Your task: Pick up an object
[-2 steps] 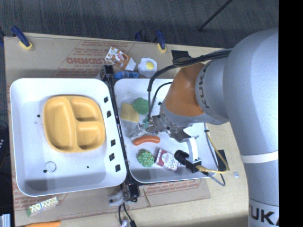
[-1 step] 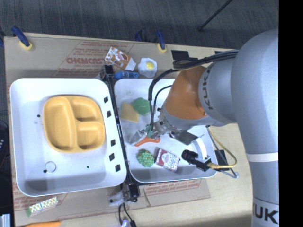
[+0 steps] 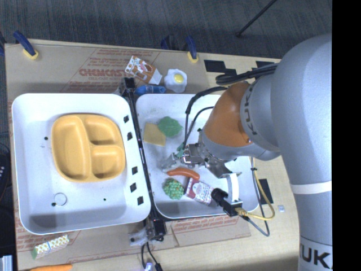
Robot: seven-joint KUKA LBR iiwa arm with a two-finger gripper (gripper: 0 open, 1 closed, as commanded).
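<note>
left bin (image 3: 22,151) carries a yellow divided tray (image 3: 87,145) | cardboard-covered tabletop (image 3: 84,66), dark carpet beyond | right bin (image 3: 169,210): yellow wedge (image 3: 153,134), green toys, orange carrot (image 3: 183,173) just below the gripper (image 3: 183,158) | fingers: can't tell

yellow tray (image 3: 87,147) in left bin (image 3: 25,151)

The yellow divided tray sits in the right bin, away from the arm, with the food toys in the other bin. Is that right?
Not quite: the camera view shows the yellow divided tray in the left bin, away from the arm. The food toys are in the other, right bin.
</note>
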